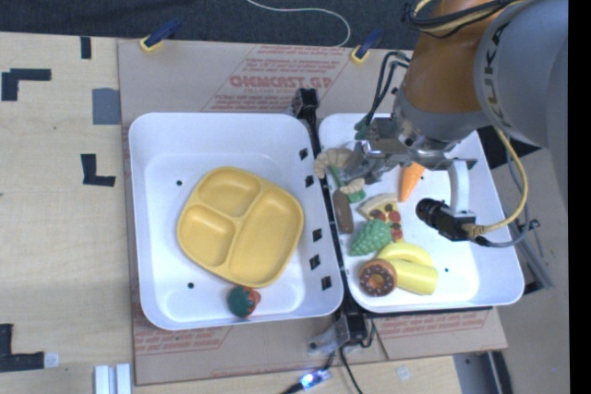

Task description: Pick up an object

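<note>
Bulking over the right bin (503, 286), the arm holds its hand (362, 163) low above the toy food heaped at the left wall, apparently to grasp there, though whether the hand is apart or together cannot be told.

The end effector (355, 163) hangs over the right bin (494, 277) of toy food; a yellow divided plate (240, 226) fills the left bin (157, 198).

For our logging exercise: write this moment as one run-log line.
arm: over right bin | gripper: low at toy pile, grasp unclear | yellow tray: left bin | carrot: beside wrist
</note>
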Available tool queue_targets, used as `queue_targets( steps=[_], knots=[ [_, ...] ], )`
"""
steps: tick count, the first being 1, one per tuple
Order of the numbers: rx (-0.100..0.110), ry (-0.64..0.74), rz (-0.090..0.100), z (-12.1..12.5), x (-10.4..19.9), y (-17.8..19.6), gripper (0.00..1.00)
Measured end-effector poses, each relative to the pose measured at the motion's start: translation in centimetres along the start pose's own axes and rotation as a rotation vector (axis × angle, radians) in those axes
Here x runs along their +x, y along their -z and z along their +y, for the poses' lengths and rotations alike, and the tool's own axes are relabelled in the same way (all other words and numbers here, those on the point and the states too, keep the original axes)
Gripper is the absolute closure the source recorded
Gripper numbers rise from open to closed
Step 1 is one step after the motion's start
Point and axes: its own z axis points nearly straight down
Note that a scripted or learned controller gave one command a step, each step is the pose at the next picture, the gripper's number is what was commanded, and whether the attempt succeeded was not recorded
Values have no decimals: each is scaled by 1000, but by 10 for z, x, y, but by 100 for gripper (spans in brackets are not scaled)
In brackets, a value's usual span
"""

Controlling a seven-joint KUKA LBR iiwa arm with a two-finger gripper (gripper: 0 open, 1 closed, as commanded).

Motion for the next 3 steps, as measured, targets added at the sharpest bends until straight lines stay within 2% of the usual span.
queue_targets(
  steps=[1, 2, 3],
  knots=[
    [1, -3, -2, -24, 35, -5, 100],
    [0, -6, -3, -26, 36, -18, 100],
    [-2, -4, -1, -33, 38, 0, 100]
  ],
)
